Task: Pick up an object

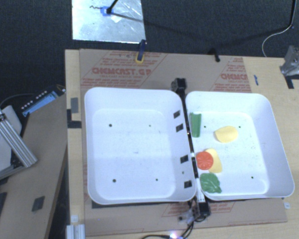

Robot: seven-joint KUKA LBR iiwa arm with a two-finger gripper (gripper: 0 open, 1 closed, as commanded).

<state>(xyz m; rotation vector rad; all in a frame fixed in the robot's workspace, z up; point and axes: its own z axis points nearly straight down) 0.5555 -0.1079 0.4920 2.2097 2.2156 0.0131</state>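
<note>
The gripper is a small grey shape at the far right edge, up past the bins and over the bench. It is too small to tell if it is wide or narrow. Nothing can be seen in it.

The right bin has all the things. A green stick lies by its left wall. A yellow lump sits near the middle. A red round thing touches a flat yellow piece. A green lump is just below them. The left bin is beside it.

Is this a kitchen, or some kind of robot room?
Probably a robot lab, not a kitchen. Two white bins sit on a bench, toy food lies in the right one, and cables run across the floor.
</note>
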